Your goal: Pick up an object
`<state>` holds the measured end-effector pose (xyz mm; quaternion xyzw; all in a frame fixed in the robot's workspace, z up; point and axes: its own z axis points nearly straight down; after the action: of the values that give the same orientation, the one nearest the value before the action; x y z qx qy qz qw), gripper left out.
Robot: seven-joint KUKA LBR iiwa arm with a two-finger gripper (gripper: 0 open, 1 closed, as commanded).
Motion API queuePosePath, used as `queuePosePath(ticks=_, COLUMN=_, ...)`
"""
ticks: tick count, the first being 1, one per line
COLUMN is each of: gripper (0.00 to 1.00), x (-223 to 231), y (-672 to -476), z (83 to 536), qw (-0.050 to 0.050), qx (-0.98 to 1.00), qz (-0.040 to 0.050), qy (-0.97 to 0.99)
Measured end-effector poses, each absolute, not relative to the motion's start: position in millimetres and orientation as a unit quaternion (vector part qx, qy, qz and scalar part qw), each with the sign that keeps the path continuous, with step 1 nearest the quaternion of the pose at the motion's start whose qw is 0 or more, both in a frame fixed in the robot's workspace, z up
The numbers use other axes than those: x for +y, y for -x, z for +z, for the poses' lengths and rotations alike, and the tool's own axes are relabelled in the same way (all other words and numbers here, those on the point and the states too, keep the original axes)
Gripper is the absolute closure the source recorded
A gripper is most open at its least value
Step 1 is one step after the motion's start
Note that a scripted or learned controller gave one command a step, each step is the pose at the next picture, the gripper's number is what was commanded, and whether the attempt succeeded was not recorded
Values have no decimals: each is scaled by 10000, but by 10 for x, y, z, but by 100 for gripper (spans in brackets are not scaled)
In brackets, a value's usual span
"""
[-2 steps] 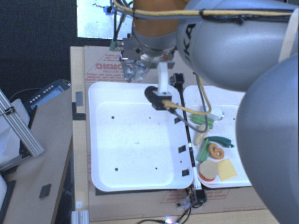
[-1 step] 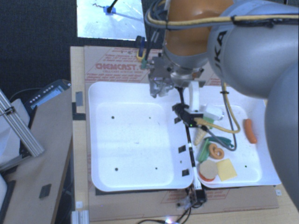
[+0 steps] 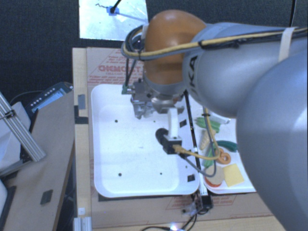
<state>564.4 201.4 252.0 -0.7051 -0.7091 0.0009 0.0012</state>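
Note:
My gripper (image 3: 140,109) hangs low over the far part of the left white bin (image 3: 108,143), under the orange band of the arm. Whether anything is between its jaws cannot be seen from here. The right bin (image 3: 243,189) is largely covered by the arm; along its visible left side lie a yellow square block (image 3: 234,175), an orange ring (image 3: 223,157), green pieces (image 3: 212,125) and a pale ribbed piece (image 3: 205,139). A white and orange round thing (image 3: 215,179) rests near the right bin's front corner.
Both bins sit on a cardboard sheet (image 3: 108,69). A shiny foil sheet (image 3: 113,11) lies beyond the bench. A grey device (image 3: 48,96) and a metal rail (image 3: 19,131) stand off to the left.

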Motion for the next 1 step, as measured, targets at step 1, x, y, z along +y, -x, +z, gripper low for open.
queuePosePath(ticks=1, gripper=0, x=1994, y=-5657, z=2546, qw=1, qx=-7079, qz=-2, qy=7063)
